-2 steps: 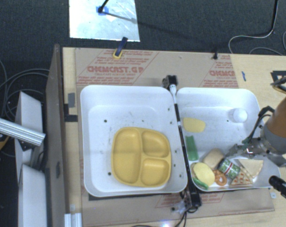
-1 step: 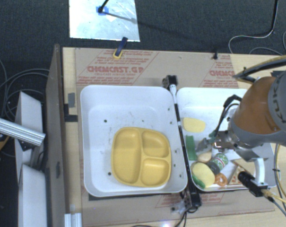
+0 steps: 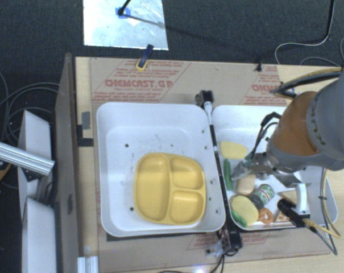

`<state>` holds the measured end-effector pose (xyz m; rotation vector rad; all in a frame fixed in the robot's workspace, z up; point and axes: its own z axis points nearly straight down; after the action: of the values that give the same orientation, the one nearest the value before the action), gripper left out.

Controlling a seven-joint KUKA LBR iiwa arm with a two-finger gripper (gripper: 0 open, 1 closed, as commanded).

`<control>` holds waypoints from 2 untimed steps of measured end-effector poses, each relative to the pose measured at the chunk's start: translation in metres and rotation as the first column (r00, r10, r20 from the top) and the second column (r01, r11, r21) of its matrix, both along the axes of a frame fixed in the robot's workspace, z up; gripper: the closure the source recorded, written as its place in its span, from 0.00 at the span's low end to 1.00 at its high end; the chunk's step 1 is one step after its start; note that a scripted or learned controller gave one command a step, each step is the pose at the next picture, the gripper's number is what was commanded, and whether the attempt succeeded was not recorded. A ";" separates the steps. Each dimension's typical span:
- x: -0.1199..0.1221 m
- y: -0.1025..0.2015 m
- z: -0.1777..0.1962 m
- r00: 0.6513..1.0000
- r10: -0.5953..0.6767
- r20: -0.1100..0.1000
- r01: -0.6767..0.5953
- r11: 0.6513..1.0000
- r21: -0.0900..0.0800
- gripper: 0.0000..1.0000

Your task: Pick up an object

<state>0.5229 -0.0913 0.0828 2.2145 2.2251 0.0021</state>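
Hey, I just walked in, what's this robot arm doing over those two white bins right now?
The arm reaches in from the right and is down over the right bin, its gripper low among a cluster of small items: a pale yellow piece, a green-labelled can and a yellow-green round item. Whether it has hold of anything cannot be seen. The left bin holds a yellow divided plate, lying flat and untouched.

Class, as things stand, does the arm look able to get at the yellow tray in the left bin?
Probably yes: the yellow tray lies uncovered in the left bin, with nothing on top of it. The arm would have to cross the divider.
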 end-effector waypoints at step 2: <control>0.042 -0.086 0.003 1.000 -0.006 0.004 0.006 1.000 -0.004 0.00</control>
<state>0.5644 -0.1774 0.0854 2.2167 2.2145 0.0024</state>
